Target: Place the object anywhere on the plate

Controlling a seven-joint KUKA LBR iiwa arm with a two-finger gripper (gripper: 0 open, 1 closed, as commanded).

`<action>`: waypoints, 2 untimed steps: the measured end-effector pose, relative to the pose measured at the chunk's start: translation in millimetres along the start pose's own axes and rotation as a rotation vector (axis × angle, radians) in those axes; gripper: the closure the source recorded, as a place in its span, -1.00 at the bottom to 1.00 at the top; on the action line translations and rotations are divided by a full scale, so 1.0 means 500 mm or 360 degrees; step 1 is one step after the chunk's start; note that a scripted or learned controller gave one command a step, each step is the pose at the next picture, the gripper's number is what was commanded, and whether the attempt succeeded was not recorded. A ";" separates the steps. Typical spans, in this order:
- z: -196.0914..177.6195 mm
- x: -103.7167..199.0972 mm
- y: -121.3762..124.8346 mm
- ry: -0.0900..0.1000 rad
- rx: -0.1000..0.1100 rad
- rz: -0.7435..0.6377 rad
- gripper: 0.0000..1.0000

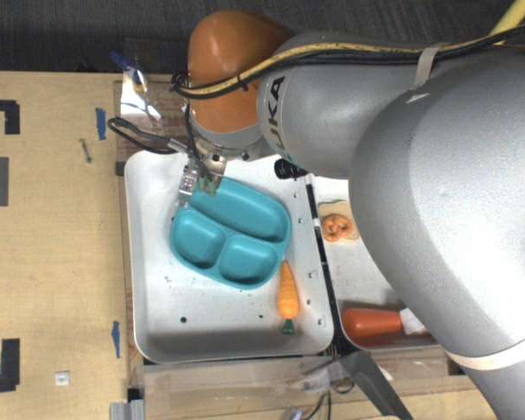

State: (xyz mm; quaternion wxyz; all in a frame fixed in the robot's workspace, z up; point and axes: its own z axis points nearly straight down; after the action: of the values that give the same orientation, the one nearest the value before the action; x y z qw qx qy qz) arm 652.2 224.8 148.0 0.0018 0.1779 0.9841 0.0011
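Presumably the thing to be placed was the small orange plastic carrot with a green stem (287, 294). It lay off the plate, on the floor of the left shallow white bin (149, 261), just beside the lower right edge of the teal three-compartment plastic plate (232, 226). The gripper (192, 185) hung over the plate's opposite, upper left rim, well apart from the carrot; whether it was open or closed could not be told. Descending there risked catching the rim and tipping or dragging the plate, which could shove the carrot toward the bin wall.
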 end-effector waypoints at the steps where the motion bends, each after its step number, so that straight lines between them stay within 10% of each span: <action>1: -0.030 -0.005 0.004 -0.0019 -0.0013 -0.0002 1.00; 2: -0.025 0.000 0.005 -0.0008 -0.0005 -0.0193 1.00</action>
State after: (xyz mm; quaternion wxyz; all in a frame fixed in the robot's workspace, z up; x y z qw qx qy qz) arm 653.1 227.0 160.4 0.0045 0.1181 0.9930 0.0019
